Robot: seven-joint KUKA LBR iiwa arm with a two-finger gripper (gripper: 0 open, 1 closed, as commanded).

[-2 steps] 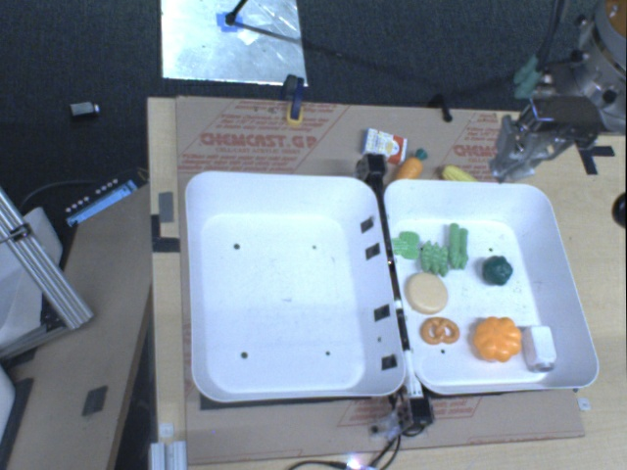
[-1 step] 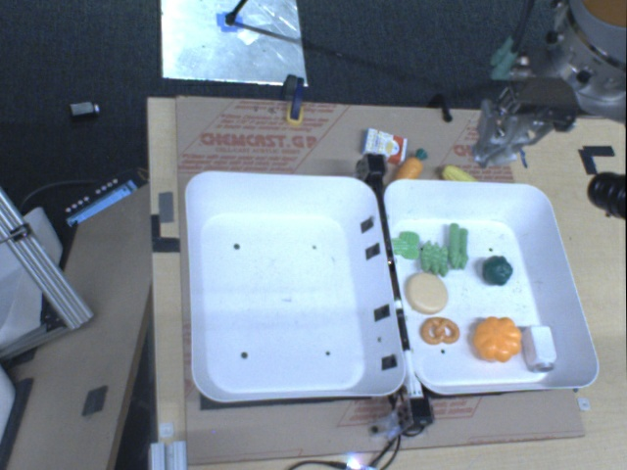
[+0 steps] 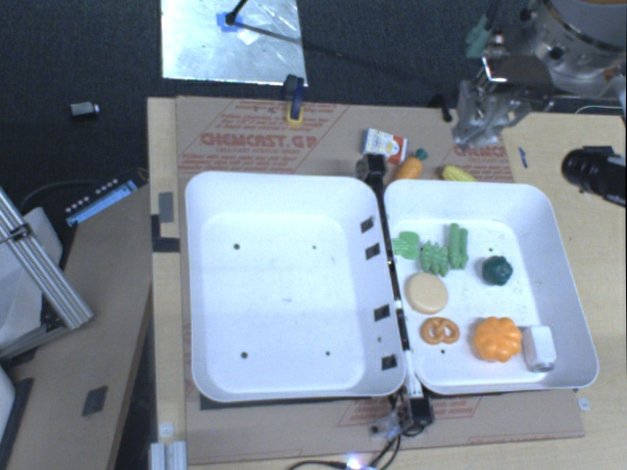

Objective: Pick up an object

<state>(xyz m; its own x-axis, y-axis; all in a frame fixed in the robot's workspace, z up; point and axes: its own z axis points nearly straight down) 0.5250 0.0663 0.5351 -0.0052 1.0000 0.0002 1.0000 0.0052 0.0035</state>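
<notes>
Pincer (image 3: 482, 130) hung above the bench's far edge, beyond the right bin (image 3: 558, 228), and whether it stood wide or narrow I could not tell from the slanted view. Nothing showed beneath it. Every candidate lay below and nearer the camera than the pincer: a green cluster (image 3: 432, 252) just to its lower left, a dark green ball (image 3: 497, 270) almost straight below, then a tan disc (image 3: 427, 293), a pretzel (image 3: 440, 332), an orange pumpkin (image 3: 497, 339) and a white block (image 3: 540, 347) farthest off against the near wall. My judgement was that the ball made the soundest target, standing well apart from its neighbours. To do it well, the arm would need to travel in over the rim, centre above the ball, then descend straight, avoiding the crowded green cluster beside it.
</notes>
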